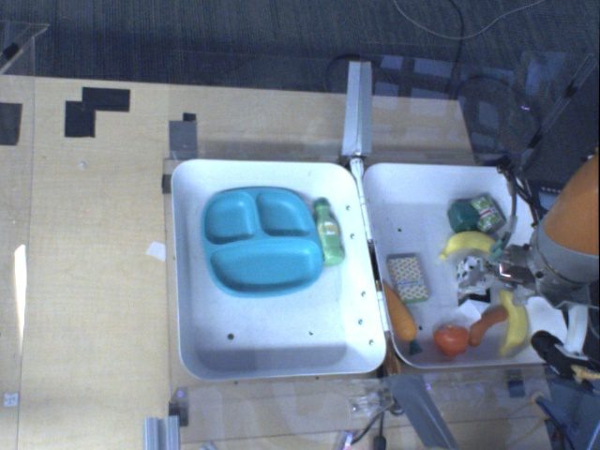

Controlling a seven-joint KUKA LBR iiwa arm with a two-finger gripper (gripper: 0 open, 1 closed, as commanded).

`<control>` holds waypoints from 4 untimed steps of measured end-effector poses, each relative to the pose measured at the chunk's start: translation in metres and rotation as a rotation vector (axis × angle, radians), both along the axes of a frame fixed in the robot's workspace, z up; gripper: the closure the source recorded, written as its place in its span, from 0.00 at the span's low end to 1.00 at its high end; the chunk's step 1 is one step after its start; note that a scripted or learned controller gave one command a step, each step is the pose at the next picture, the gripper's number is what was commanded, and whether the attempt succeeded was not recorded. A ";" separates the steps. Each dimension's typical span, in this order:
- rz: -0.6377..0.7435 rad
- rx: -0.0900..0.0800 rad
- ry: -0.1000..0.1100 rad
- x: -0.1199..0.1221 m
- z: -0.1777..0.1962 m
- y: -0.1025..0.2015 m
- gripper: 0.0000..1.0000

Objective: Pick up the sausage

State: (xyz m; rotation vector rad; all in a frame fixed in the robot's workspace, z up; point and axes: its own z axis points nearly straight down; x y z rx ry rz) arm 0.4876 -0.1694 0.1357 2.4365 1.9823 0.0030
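- The short reddish-brown sausage [487,324] lies in the lower right part of the right shallow white bin [422,184], slanted, its lower end just beside a round red tomato [451,339].
- A yellow banana [515,322] lies along the sausage's right side, close enough that I cannot tell whether they touch; it stands between the sausage and the bin's right wall.
- The grey arm with the orange band [574,223] reaches in over that right wall; its gripper [476,280] hangs just above and left of the sausage, and how far its fingers are parted I cannot tell. Nothing can be seen clamped in it.
- A second yellow banana [467,244] curves just above the gripper, with a green packet [478,214] beyond it near the bin's far right corner.
- A small checked grey sponge [408,277] lies near the bin's middle, and an orange carrot [400,315] runs along the left wall.
- Bare bin floor lies between the sponge and the sausage, and across the upper left of this bin.
- The left white bin [272,359] holds a blue sectioned plastic plate [260,242] with a pale green bottle [328,232] against its right edge, near the shared wall.
- Both bins sit on the pale wooden tabletop [84,279].
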 end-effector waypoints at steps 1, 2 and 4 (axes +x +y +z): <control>-0.259 0.008 -0.014 0.006 -0.037 -0.019 0.00; -0.367 -0.001 0.000 0.000 0.007 -0.021 0.00; -0.400 -0.008 -0.037 0.010 -0.038 -0.009 0.00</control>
